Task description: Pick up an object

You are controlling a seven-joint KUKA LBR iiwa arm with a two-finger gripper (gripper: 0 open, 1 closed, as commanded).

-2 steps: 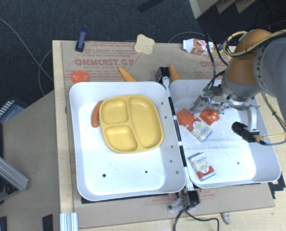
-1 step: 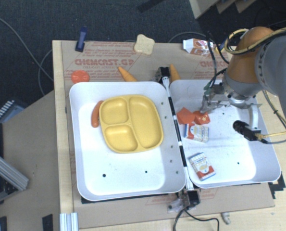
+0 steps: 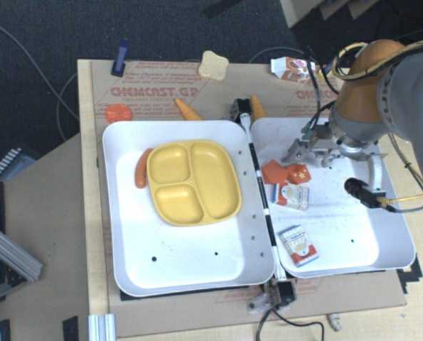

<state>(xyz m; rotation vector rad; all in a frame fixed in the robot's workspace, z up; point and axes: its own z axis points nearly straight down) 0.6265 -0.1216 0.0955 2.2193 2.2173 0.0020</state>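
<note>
Camera view: grey arm with orange band lowered into the right white bin, jaws low over its left side

Whether they are open or closed cannot be told. Task object, judged: crumpled orange-red packet, lying just below them, beside a small white carton; nothing seen gripped. Yellow three-compartment plastic tray fills the left white bin, out of reach

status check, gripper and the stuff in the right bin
Gripper low over right bin, nothing seen held. Orange item and small cartons beside it. Yellow tray in left bin, clear of arm.
</note>
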